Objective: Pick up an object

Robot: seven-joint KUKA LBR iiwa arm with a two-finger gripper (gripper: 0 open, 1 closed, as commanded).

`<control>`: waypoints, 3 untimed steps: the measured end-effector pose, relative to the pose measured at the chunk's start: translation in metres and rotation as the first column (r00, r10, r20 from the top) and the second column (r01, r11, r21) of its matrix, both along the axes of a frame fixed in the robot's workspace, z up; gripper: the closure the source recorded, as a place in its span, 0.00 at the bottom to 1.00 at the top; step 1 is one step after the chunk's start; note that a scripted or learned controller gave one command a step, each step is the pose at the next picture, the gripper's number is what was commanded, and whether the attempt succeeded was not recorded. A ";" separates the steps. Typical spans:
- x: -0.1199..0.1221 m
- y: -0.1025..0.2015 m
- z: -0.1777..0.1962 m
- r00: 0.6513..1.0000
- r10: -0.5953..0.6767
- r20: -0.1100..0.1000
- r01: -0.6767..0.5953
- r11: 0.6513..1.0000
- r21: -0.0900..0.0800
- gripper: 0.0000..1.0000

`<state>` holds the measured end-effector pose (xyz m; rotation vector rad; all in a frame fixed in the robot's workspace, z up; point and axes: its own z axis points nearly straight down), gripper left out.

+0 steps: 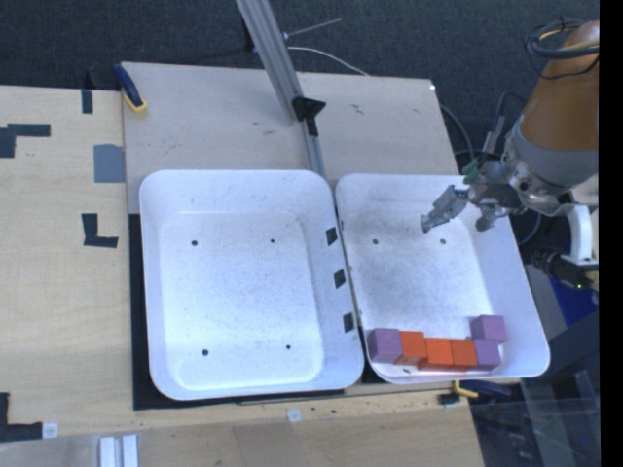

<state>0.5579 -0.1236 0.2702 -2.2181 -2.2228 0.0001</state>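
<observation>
Along the near wall of the right bin [506,261] lies a row of small blocks. A purple block [385,343] is at the left end, orange blocks [440,351] fill the middle, and purple blocks [489,339] sit at the right end, one stacked toward the back. My gripper [458,212] hangs above the far right part of this bin, well away from the blocks. Its two fingers stand apart with nothing between them.
The left bin [156,261] lies beside the right one, with black clips along the shared edge. A slanted aluminium post [277,56] rises behind the bins. A blue and yellow tool [129,88] lies at the board's far left corner.
</observation>
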 end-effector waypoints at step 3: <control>-0.026 0.038 0.043 1.000 0.001 -0.006 -0.001 1.000 -0.001 0.00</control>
